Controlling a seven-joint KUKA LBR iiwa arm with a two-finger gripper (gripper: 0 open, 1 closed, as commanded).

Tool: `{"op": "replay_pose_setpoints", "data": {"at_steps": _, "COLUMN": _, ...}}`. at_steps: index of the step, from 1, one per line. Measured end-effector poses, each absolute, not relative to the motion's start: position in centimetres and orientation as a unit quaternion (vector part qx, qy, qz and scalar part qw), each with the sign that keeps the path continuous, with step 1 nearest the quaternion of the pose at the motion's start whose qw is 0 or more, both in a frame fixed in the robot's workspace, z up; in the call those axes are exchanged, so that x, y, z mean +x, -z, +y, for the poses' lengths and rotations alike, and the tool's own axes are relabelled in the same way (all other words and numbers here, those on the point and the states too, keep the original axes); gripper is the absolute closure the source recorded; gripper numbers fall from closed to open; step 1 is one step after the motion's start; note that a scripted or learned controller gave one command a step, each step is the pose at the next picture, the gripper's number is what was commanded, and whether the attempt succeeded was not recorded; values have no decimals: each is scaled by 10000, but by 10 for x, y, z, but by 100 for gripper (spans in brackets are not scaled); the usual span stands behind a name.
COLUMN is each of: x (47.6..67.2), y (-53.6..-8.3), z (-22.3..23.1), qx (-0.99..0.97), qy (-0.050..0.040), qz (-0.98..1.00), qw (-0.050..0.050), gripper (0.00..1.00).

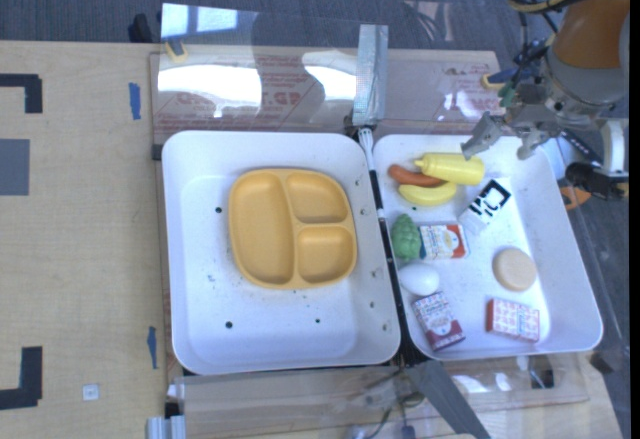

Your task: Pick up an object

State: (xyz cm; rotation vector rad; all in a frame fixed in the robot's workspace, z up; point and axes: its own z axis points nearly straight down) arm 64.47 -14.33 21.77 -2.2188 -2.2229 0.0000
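Observation:
My gripper (503, 141) hangs over the back of the right bin (575, 257), its fingers spread open with nothing between them. Just below and left of it lies a yellow bottle (452, 168), resting against a banana (425, 193) and an orange-red sausage-shaped item (403, 174). A black-and-white tag-like piece (487, 200) lies below the gripper. Lower in the bin are a green broccoli (405, 237), a small carton (442, 241), a white egg (419, 280), a tan round disc (515, 269), a red packet (438, 319) and a red-and-white box (515, 319).
The left bin (190, 257) holds a yellow divided plate (292, 226). A clear panel and a metal post (371, 72) stand behind the bins. The arm with its cables (590, 27) fills the upper right corner.

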Motion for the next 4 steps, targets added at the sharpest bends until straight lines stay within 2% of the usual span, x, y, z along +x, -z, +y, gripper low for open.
{"op": "replay_pose_setpoints", "data": {"at_steps": 1, "x": 618, "y": -117, "z": -118, "qx": -6990, "qy": 88, "qz": -7149, "qw": -148, "gripper": 0}}
{"op": "replay_pose_setpoints", "data": {"at_steps": 2, "x": 598, "y": -109, "z": -115, "qx": -6042, "qy": 101, "qz": -7963, "qw": -287, "gripper": 0}}
{"op": "replay_pose_setpoints", "data": {"at_steps": 3, "x": 585, "y": -108, "z": -128, "qx": -5992, "qy": 133, "qz": -8001, "qw": -258, "gripper": 0}}
{"op": "replay_pose_setpoints", "data": {"at_steps": 4, "x": 638, "y": -87, "z": -107, "qx": -6857, "qy": 9, "qz": -7279, "qw": -7, "gripper": 0}}
